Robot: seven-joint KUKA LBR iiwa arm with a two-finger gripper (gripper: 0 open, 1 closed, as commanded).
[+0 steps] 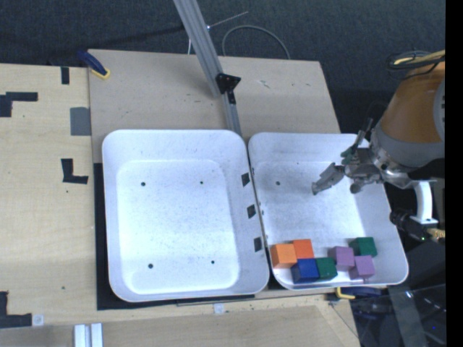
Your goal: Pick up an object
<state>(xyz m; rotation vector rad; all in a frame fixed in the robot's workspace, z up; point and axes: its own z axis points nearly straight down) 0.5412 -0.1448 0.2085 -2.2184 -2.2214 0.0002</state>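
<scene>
Gripper [338,182] hung over the upper middle of the right bin [289,150], fingers spread apart, nothing between them. All blocks lay well apart from it, crowded along that bin's near edge: orange block [284,254] touching a second orange block [303,249]; blue block [307,269] just in front, beside a green block [326,267]; purple block [343,255] and another purple block [364,267] further right; a dark green block [364,246] near the right wall. Bare white floor stretched between claw and blocks. Left bin [173,215] sat alongside, rims touching. The cluster pressed close to the near rim, with little room on that side
</scene>
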